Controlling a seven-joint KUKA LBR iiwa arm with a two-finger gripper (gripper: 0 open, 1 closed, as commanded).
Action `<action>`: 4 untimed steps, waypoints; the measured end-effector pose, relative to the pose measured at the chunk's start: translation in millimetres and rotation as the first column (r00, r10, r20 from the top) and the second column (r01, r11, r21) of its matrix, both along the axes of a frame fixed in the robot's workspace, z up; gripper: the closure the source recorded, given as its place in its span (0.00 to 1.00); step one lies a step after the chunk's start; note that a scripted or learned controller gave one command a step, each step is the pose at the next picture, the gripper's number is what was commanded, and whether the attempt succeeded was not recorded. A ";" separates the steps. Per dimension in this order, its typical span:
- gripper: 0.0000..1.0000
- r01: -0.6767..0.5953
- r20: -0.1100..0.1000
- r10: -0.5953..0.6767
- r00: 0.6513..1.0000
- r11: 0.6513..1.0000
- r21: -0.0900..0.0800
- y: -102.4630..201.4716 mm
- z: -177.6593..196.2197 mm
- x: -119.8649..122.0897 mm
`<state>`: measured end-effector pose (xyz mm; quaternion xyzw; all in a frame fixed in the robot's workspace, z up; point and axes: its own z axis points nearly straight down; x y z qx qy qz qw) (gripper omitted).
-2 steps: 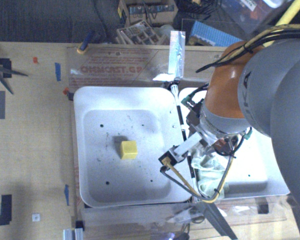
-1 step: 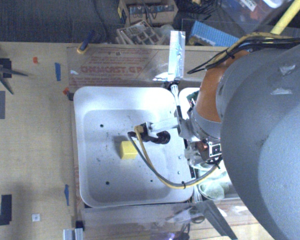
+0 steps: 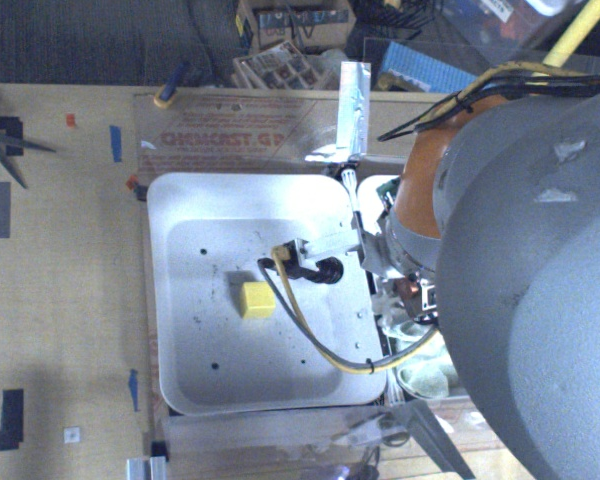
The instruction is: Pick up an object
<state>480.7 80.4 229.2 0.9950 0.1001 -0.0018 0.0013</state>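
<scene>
The gripper [image 3: 393,288] is low over the border where the two bins meet, and the wrist of the arm [image 3: 525,268] covers most of it. It cannot be told if the gripper is wide or narrow, because the grey body of the arm stands in front. Just above the gripper, the orange band [image 3: 420,180] is visible at the edge of the arm.

To the view's left of the gripper is the left bin [image 3: 166,258], white and shallow. The yellow block [image 3: 253,299] lies near the middle of its floor, flat and alone, clearly apart from the gripper and not touching any wall. Some small dark specks are spread on the floor around it.

Of the right bin [image 3: 377,186], one far corner and a small part near the front edge can be seen beside the arm. In that front part lies a pale green thing [image 3: 427,376], too much covered to name. Both bins stand on the light wooden bench [image 3: 60,298].
</scene>
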 end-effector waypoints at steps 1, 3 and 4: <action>1.00 0.003 -0.001 -0.003 1.000 1.000 -0.002 -0.8 8.2 1.0; 1.00 0.004 -0.002 -0.004 1.000 1.000 0.002 13.6 0.9 -1.1; 1.00 0.008 -0.002 -0.008 1.000 1.000 0.000 12.4 9.1 -0.1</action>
